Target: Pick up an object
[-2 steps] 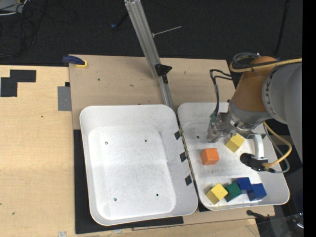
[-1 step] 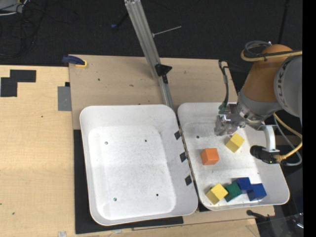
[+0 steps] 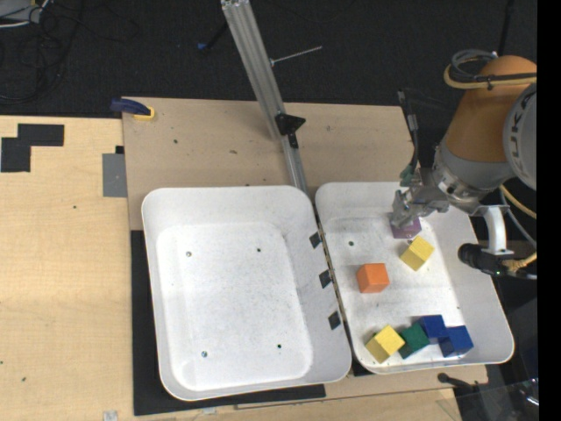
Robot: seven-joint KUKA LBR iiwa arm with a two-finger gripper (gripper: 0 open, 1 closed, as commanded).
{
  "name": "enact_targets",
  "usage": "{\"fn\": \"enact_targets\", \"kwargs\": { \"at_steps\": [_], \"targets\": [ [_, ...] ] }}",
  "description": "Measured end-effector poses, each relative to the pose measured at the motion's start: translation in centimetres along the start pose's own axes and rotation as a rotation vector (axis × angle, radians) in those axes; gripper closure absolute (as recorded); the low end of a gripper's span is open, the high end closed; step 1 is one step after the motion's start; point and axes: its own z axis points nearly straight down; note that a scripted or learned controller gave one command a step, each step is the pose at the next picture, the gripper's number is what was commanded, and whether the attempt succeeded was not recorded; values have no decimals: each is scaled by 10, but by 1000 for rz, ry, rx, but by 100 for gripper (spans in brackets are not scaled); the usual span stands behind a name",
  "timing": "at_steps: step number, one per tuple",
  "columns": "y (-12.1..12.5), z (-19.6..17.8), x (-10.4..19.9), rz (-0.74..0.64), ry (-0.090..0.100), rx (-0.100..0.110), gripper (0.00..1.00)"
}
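The left bin lies beside the right bin, whose middle is open floor. The gripper stands over a purple block near the far rim; whether its fingers grip cannot be told. An orange block sits mid-bin.

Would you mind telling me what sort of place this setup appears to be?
Probably a robotics lab bench: a grey-and-orange arm reaches over two white bins, its claw at a purple block, with cables on the dark floor behind.

No readable text, labels or numbers anywhere
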Motion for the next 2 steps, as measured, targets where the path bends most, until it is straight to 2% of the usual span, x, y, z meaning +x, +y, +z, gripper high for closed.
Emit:
{"fn": "enact_targets", "kwargs": {
  "at_steps": [1, 2],
  "targets": [
    [1, -33, -1, 2, 0, 1, 100],
    [-12, -23, 55, -3, 3, 7, 100]
  ]
}}
